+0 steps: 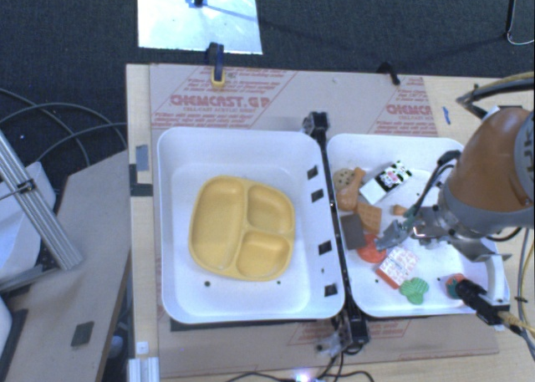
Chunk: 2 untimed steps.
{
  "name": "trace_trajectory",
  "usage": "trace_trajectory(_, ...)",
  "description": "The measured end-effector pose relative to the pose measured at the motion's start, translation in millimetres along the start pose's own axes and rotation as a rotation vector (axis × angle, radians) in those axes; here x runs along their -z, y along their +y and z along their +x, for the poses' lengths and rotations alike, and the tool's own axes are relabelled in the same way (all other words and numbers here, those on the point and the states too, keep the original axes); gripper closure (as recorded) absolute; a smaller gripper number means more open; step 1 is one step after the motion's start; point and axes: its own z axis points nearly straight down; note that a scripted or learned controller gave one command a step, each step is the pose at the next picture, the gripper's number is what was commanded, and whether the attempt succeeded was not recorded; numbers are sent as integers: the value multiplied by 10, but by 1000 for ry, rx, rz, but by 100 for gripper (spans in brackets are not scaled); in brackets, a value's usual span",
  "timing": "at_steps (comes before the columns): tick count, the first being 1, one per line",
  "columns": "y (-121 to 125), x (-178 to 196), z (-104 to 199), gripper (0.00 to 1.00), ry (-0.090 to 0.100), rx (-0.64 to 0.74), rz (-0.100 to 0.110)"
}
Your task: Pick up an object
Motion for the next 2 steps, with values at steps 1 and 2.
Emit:
trace_trajectory(1,-1,-428,132,0,2,4,2)
trace_trajectory(2,115,296,394,0,1,11,-9)
